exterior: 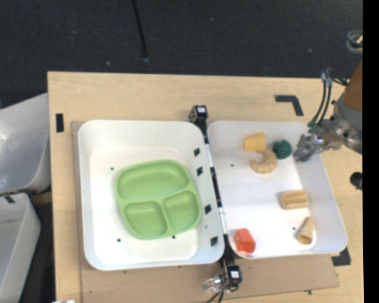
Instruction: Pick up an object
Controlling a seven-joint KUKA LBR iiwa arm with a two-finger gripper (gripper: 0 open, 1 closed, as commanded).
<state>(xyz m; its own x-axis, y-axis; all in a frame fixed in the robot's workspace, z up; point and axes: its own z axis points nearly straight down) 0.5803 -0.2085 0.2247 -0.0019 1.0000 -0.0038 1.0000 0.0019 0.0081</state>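
Observation:
The right bin holds several small objects: a yellow block, a dark green ball, a tan curved piece, a tan wooden block, a tan cone-like piece and a red object at the front left corner. My gripper hangs at the bin's right rim, just right of the green ball, with nothing visibly held.
The left bin carries a green divided plate. A raised divider with black clips separates the bins. White containers stand off the bench to the left.

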